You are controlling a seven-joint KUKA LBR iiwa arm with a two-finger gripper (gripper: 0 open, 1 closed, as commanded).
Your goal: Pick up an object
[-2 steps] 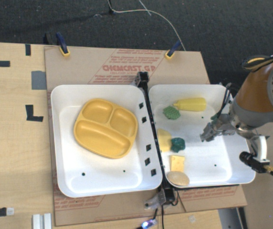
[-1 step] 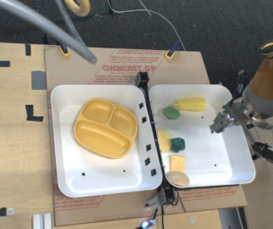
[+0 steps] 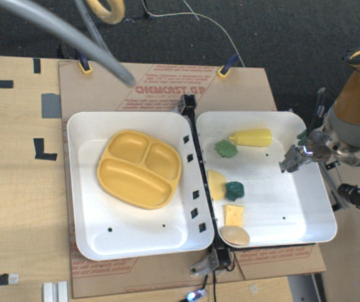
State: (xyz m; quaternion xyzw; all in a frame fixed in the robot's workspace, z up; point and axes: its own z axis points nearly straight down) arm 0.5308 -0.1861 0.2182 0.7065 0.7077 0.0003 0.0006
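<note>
The right bin (image 3: 306,200) holds several small items: a yellow corn cob (image 3: 252,137) at the back, a light green lump (image 3: 226,148) beside it, a dark green piece (image 3: 234,190), a pale yellow piece (image 3: 215,184), a yellow cheese wedge (image 3: 234,215) and a tan round piece (image 3: 234,234) at the front. My gripper (image 3: 291,160) hangs over the right bin's right side, right of the corn cob, with nothing seen between its fingers.
The left bin (image 3: 85,231) holds a yellow divided plate (image 3: 140,168). A black divider (image 3: 196,168) runs between the bins. Grey hoses (image 3: 54,24) cross the upper left. Bare floor lies in the right bin's middle and front right.
</note>
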